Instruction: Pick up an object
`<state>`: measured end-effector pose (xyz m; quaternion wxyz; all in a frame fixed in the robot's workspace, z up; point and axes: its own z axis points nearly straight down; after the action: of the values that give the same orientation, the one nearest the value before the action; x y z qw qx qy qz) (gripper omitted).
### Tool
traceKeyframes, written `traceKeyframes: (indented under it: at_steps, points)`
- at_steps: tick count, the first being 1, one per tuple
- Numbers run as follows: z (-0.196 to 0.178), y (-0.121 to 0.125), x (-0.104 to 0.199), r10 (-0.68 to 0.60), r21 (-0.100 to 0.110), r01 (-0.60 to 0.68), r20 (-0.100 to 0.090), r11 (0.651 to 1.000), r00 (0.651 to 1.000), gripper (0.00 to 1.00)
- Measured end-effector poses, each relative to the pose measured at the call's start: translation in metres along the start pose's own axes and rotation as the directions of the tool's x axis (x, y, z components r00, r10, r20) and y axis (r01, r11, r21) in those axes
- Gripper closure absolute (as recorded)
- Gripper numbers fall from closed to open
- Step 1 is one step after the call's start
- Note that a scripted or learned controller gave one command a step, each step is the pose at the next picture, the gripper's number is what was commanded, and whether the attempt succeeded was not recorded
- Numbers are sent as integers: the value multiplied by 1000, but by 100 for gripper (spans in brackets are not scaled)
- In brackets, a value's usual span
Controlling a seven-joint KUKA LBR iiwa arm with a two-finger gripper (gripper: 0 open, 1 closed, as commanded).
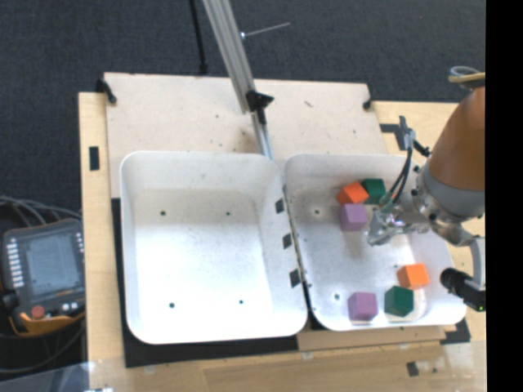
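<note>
Several small blocks lie in the right bin [327, 256]. An orange block [354, 193], a green block [374, 189] and a purple block [354, 216] cluster near its far side. Another orange block [413, 276], a green block [399, 301] and a purple block [362, 305] sit near its front edge. My gripper [381, 227] hangs low over the bin, just right of the far purple block and below the far green one. I see no block between its fingers.
The left bin [204, 243] stands beside the right one, sharing a middle wall. A metal pole [233, 51] slants up from the bench behind the bins. A teach pendant [45, 272] lies off the bench at the left.
</note>
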<state>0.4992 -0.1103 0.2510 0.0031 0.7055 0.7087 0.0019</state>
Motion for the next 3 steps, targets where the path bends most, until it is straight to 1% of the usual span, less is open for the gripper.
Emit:
traceKeyframes:
  at_steps: [1,2,3]
  points:
    - [-6,12,46,-3,5,3,-3,1000,1000,100]
    - [5,25,103,-3,8,3,-3,1000,1000,100]
    - [16,29,158,-2,10,2,-3,1000,1000,100]
